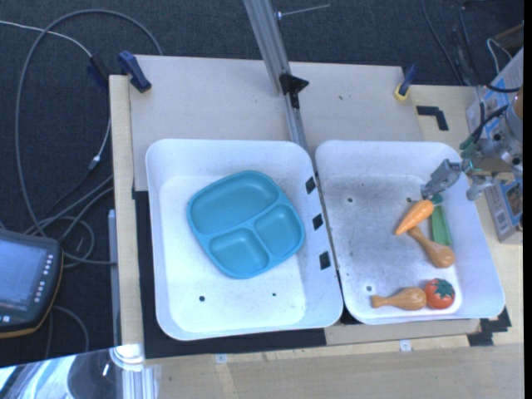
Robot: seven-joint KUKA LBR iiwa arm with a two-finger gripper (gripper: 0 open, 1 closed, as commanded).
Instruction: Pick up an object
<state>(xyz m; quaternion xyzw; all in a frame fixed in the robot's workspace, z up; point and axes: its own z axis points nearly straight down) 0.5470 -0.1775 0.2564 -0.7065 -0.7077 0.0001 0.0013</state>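
My gripper [459,183] hangs over the far right part of the right bin [366,160], open, with nothing between its fingers. Its left finger [440,176] is just above the leafy end of an orange carrot [415,217]. A green strip [440,225] lies beside the carrot. Below them lies a tan drumstick [434,248]. A second drumstick [400,299] and a red tomato [440,293] rest near the bin's front edge.
The left bin [179,298] holds a blue divided plate [244,223]. A metal pole [268,32] slants down to the gap between the bins. Cables and a tablet [25,281] lie on the floor at the left.
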